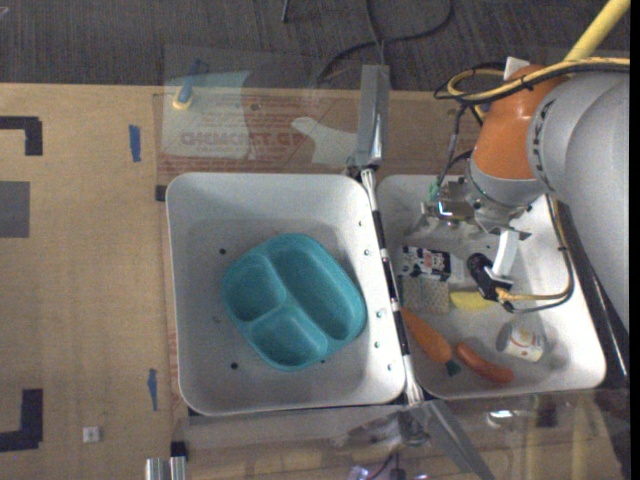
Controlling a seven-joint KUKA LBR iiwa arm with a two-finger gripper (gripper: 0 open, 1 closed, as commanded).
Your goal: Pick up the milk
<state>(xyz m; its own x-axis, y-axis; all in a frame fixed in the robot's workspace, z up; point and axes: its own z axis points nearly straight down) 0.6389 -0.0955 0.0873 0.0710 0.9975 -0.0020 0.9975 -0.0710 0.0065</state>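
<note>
The gripper (pixel 452 230) hangs over the right bin's (pixel 575 368) upper left part; how far it is open I cannot tell. The milk (pixel 424 262), a small white carton, lies just below it towards the bin's left wall, above the carrot (pixel 430 337), its long axis unclear.

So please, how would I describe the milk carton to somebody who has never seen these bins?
Look in the right bin, near its left wall. The milk carton is the small white box with dark print, above the orange carrot; its neighbours are brightly coloured foods.
</note>
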